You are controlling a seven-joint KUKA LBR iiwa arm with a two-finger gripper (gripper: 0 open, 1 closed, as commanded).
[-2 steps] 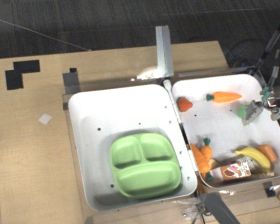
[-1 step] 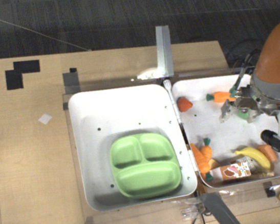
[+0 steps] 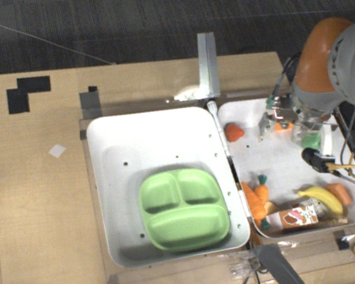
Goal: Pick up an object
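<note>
A grey robot arm (image 3: 343,62) with an orange band is reaching in over the right-hand bin (image 3: 280,169), its hand (image 3: 278,119) hanging near the bin's far end; whether the hand is apart or together cannot be told from this high angle, and nothing is visibly caught in it. Just beside the hand, toward the divider between the bins, a small red-orange piece (image 3: 234,131) is lying by itself on the white floor, and it is probably the easiest target because nothing is crowding it. Well away from the hand, at the bin's near end, a banana (image 3: 322,198), a brown juice carton (image 3: 299,216), an orange carrot toy (image 3: 258,200) and a smaller orange piece (image 3: 341,194) are sitting bunched together against the wall, likely where they have slid or been dropped, which would be making a clean grip there harder. Farther off, across the divider, a green divided plate (image 3: 184,208) is resting flat in the left bin (image 3: 117,179). Both bins are sitting side by side on the wooden surface (image 3: 36,210), within the arm's reach. The pick is not yet made.
</note>
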